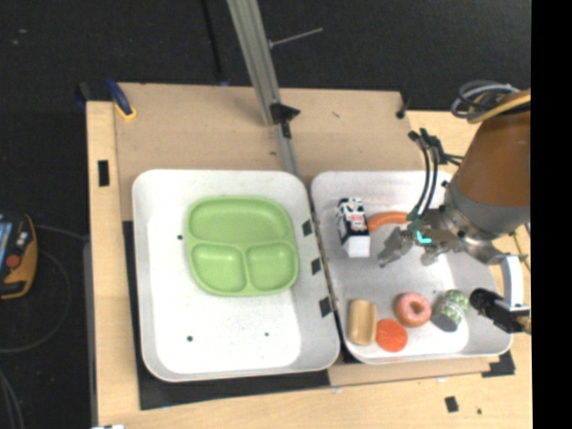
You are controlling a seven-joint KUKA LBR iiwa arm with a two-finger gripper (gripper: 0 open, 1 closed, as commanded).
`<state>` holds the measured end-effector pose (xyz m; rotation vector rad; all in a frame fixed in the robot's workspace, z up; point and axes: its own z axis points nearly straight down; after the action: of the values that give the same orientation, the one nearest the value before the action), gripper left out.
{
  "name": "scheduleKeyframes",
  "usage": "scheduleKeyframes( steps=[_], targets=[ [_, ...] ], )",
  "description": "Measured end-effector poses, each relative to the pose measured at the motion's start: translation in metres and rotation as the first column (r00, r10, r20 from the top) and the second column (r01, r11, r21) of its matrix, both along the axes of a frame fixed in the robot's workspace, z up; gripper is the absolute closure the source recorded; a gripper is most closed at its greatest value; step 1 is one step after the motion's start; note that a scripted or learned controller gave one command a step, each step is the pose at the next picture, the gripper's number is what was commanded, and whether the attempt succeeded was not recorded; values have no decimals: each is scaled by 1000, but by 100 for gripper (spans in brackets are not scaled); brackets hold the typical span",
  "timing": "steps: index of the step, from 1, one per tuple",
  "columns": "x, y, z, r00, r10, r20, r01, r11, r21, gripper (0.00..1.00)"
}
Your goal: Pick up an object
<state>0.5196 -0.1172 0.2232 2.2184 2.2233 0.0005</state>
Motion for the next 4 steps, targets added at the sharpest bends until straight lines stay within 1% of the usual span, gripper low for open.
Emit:
scheduleKeyframes(
  steps=[1,2,3,4],
  targets=[
    [0,0,0,1000,0,1,0,1000,0,0],
    [-2,-7,-44,1000,-2,-3,2,1000,0,0],
    [-1,-18,-98,1000,-3,-4,3,1000,-1,0],
    [-1,-19,-123,1000,-3,-1,3,1000,-1,0]
  ],
)
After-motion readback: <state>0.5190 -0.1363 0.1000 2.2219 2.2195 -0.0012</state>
